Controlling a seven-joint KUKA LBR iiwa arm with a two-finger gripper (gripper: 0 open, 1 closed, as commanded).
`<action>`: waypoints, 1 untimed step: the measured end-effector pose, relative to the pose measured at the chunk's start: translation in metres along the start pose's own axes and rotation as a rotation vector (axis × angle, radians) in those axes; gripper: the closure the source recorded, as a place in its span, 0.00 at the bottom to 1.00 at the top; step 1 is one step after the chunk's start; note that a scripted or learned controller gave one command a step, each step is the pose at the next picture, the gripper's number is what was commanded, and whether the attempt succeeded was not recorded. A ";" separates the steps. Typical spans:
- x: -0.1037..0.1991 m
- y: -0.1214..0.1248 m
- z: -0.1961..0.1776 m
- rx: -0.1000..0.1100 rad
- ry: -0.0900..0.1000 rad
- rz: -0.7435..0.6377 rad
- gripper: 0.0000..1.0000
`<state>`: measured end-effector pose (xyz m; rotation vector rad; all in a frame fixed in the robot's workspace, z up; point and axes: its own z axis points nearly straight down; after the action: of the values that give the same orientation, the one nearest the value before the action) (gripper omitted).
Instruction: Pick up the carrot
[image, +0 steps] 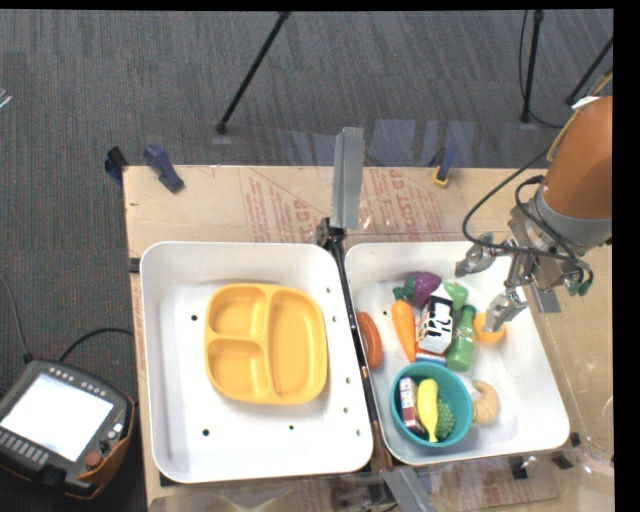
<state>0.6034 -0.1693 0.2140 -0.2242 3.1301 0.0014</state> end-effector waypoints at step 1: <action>0.011 0.071 0.112 -0.001 0.002 -0.056 0.00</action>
<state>0.5825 -0.1005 0.1018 -0.3118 3.1247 0.0028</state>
